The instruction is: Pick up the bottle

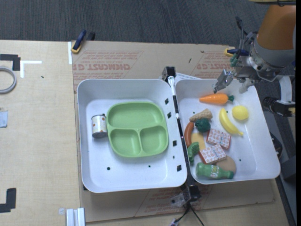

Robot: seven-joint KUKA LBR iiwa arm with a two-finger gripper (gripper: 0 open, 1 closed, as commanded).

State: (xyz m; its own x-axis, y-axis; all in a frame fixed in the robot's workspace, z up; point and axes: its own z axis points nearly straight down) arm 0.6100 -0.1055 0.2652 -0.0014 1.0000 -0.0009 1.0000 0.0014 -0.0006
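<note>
The bottle point(214, 171) is green with a pale label and lies on its side at the near edge of the right bin point(263, 145), cap pointing right. My gripper point(233, 84) hangs over the far edge of that bin, just above the orange carrot point(214, 98). Its two fingers stand apart, open, with nothing between them. The bottle is well apart from the gripper, at the opposite end of the bin.
The right bin also holds a lemon point(240, 113), a banana point(229, 122), broccoli point(202, 125), a sausage point(189, 131) and two red-white boxes point(218, 139). The left bin point(89, 164) holds a green divided plate point(138, 129) and a small can point(99, 125).
</note>
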